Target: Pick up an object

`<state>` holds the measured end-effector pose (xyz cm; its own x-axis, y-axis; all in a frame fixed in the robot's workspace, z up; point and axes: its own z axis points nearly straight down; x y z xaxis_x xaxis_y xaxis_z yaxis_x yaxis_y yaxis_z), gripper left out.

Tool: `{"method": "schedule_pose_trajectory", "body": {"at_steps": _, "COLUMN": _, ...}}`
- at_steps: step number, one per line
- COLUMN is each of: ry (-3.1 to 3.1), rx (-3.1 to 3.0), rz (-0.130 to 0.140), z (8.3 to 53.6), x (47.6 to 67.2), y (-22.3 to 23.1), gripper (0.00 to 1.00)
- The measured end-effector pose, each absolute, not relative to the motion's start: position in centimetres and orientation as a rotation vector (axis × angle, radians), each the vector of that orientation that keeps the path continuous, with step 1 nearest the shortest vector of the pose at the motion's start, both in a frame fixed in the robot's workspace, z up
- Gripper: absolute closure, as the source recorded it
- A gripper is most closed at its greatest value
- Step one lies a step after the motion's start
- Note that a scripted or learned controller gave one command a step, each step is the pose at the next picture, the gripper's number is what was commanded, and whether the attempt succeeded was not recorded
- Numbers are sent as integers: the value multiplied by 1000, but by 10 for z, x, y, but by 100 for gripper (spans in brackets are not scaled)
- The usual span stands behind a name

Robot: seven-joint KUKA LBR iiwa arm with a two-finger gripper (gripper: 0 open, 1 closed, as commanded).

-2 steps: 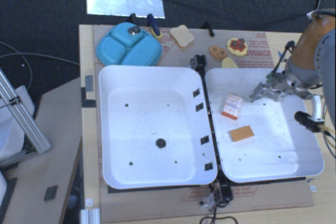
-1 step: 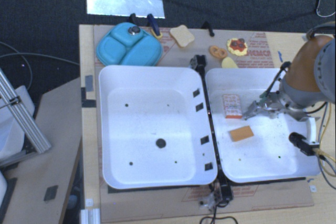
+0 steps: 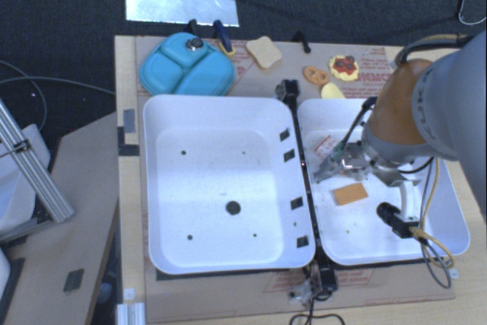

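Seen from above: bench bearing two white bins. Gripper low in right bin, fingers apart, clamped on nothing. Orange slice flat at its five o'clock, just beside. Nothing lifted yet; closing and raising remain.

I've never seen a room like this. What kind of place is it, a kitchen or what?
Probably a robot test lab, not a kitchen. A grey robot arm reaches over two white bins, the food on the bench looks like toys, such as the bread slice, and cables trail about.
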<state>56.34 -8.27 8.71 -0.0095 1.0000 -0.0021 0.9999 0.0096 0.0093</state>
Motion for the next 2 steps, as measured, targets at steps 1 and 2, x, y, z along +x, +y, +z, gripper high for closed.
{"method": "schedule_pose_trajectory", "body": {"at_steps": 1, "ry": 2213, "rx": 2212, "rz": 12, "z": 88, "x": 497, "y": -91, "gripper": 0}}
{"method": "schedule_pose_trajectory", "body": {"at_steps": 2, "ry": 2221, "rx": 2210, "rz": 8, "z": 87, "x": 566, "y": -115, "gripper": 0}}
